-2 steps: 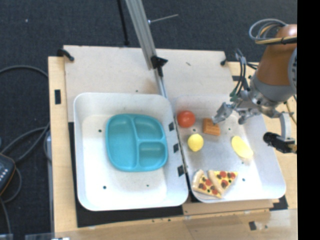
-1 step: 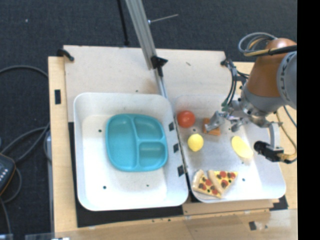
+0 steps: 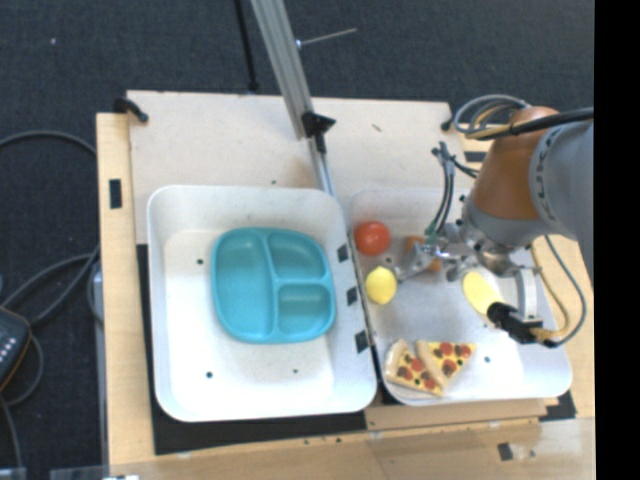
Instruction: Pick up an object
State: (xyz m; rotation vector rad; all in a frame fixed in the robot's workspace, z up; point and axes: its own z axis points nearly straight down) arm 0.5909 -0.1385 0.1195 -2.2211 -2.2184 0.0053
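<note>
- Arm (image 3: 520, 173) is reaching in from the right over the right bin (image 3: 545, 373), grey body with the orange band sitting above the wrist.
- Gripper (image 3: 425, 253) is hanging low over the upper-middle part of the right bin, pointing toward that bin's left wall.
- Fingers are too small and cluttered by cabling to read; cannot tell how far apart they are standing, and nothing is showing between them.
- Red tomato-like ball (image 3: 372, 236) is lying near the right bin's upper-left corner, just left of the gripper tip and apart from it.
- Yellow lemon (image 3: 381, 285) is sitting just below the red ball, against the left wall, below and left of the gripper, not touching it.
- A second yellow piece (image 3: 479, 288) is lying under the wrist, right of the gripper tip, partly covered by the arm's hardware.
- Pizza slice toy (image 3: 428, 364) is resting at the bottom edge of the right bin, well apart from the gripper.
- Left bin (image 3: 180, 378) is holding a turquoise divided plate (image 3: 272, 284), lying flat near its centre.
- Metal pole (image 3: 285, 53) is slanting from the top of the view down to the bench between the bins.
- Cables (image 3: 485, 113) are looping behind the arm at upper right.
</note>
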